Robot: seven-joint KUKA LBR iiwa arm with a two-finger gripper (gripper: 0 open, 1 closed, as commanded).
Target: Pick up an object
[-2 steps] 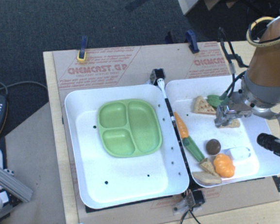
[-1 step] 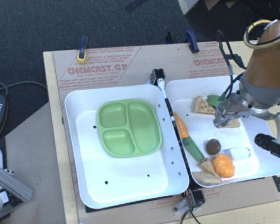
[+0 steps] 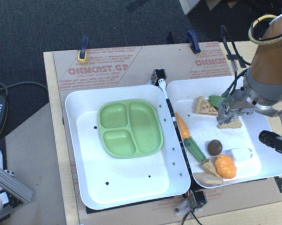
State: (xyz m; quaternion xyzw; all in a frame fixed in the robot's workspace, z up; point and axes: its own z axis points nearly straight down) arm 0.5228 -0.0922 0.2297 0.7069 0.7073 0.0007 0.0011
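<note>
My gripper (image 3: 228, 113) hangs low in the right bin (image 3: 264, 172), at its back right part. Right under it lies a flat tan piece (image 3: 230, 124), partly hidden by the gripper, and I cannot tell if they touch. A tan cracker-like wedge (image 3: 205, 107) and a green leafy piece (image 3: 216, 99) lie just left of the gripper. Further left, by the bin's left wall, are an orange carrot (image 3: 182, 125) and a green pod (image 3: 195, 149). Near the front are a brown ball (image 3: 214, 147), an orange round fruit (image 3: 225, 166) and a beige slice (image 3: 207, 178).
The left bin (image 3: 88, 178) holds a green divided plate (image 3: 130, 128). A black-dotted divider rim (image 3: 174, 131) runs between the two bins. The arm's grey body with its orange band (image 3: 271, 59) stands over the right bin's back right corner.
</note>
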